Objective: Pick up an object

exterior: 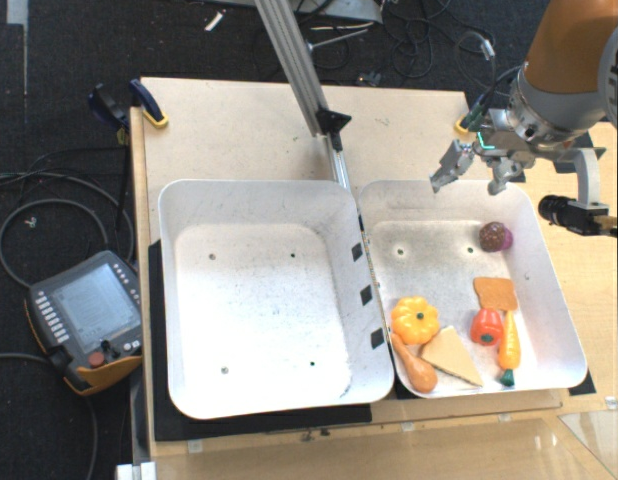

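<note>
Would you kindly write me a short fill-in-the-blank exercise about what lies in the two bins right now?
1. All the toy foods lie in the ____ bin.
2. The purple ball lies nearest the ____.
3. The orange pumpkin touches the tan ____.
Missing words: right; gripper; wedge.

1. The bench [249, 133] is a pale tan board with scuffed marks, standing over dark carpet.
2. Two shallow white bins sit on it side by side, their rims touching: the left bin [254, 298] and the right bin [429, 233].
3. A black mat [174, 423] shows under the left bin's near edge.
4. A blue-and-yellow clamp [147, 103] grips the far left corner.
</note>
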`<state>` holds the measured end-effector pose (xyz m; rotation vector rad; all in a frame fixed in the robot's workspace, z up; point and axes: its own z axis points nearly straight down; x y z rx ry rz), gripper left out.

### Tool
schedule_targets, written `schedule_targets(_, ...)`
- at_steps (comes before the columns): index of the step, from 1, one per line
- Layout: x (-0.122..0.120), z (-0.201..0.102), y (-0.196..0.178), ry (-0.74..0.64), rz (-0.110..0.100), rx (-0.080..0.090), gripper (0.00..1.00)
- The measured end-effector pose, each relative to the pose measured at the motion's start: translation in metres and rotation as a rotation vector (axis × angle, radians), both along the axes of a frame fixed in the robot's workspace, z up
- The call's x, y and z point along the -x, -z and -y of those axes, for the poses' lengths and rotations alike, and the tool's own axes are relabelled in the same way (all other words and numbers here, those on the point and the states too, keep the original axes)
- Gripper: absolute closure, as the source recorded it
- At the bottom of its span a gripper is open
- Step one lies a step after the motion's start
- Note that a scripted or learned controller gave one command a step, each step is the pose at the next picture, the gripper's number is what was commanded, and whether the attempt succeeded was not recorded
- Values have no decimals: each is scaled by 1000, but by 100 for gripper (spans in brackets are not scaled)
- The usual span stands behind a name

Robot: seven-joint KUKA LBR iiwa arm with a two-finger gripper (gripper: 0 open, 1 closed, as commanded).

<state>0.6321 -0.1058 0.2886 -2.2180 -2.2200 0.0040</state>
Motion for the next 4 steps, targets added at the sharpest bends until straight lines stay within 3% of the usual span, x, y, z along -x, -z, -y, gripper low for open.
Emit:
schedule_targets(1,0,0,-2,0,3,1,0)
schedule_targets(2,-7,-3,59,0,-1,1,0)
schedule_targets(4,7,3,183,2,-3,0,0)
